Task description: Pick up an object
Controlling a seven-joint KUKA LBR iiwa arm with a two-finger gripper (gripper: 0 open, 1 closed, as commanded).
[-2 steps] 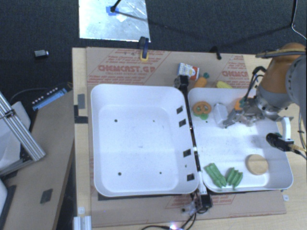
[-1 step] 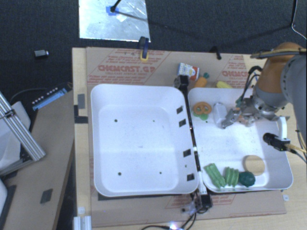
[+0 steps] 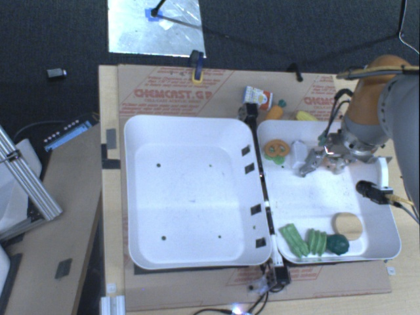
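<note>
While the arm (image 3: 384,104) reaches in from the right, you will find the gripper (image 3: 308,166) low over the right bin (image 3: 328,199), in that bin's far half. Your view does not resolve the jaws: whether they stand wide or narrow cannot be told, and nothing is seen between them.

Take the right bin as your landmark for the following items:
- An orange round object with green spots (image 3: 277,149) lies in the far left corner of the bin, just beside the gripper.
- A pale tan round object (image 3: 348,224) lies near the bin's front right corner.
- A dark green round object (image 3: 338,244) lies just in front of the tan one, touching or nearly touching it.
- Light green ridged pieces (image 3: 303,240) lie along the bin's front wall, left of the dark green object.
- A small orange item (image 3: 274,111) and a yellow item (image 3: 306,117) rest on the worktop (image 3: 170,87) beyond the bin's far wall.
- The left bin (image 3: 190,195) adjoins the right bin's left wall.
</note>
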